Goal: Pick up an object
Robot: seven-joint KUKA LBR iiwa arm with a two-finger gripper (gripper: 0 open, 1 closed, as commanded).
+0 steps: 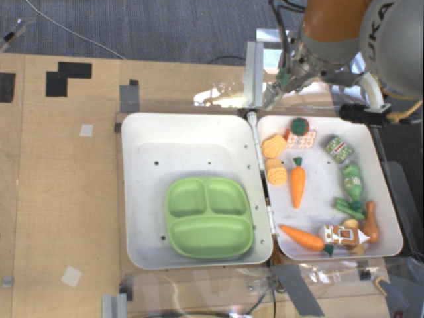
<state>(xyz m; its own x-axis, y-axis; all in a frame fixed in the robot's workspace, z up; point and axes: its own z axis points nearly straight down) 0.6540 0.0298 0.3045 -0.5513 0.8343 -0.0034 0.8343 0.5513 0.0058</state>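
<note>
**Q:** Where does the tool (277, 93) stand, and in what state?

**A:** It hangs above the far edge of the right bin (391, 197), near the seam between the bins. Whether it is open or closed cannot be told; nothing is seen in its grip.

**Q:** What lies in the right bin?

**A:** Toy food. At the far left corner, two yellow-orange corn-like pieces (274, 146), one behind the other. Beside them, a red-and-white carton topped by a round red-and-green piece (301, 134). An upright carrot (298, 183) lies mid-bin; a second carrot (303, 238) lies slantwise along the near wall. A green-and-white carton (338, 149) sits far right, a green bottle (352, 180) nearer, then green pods (351, 209), a brown piece (371, 222) and a small milk carton (342, 236).

**Q:** And around it?

**A:** The left bin (142, 177) holds a green divided plate (209, 217). Both bins rest on the wooden worktop (59, 191); a metal bracket (252, 71) rises just left of the tool.
</note>
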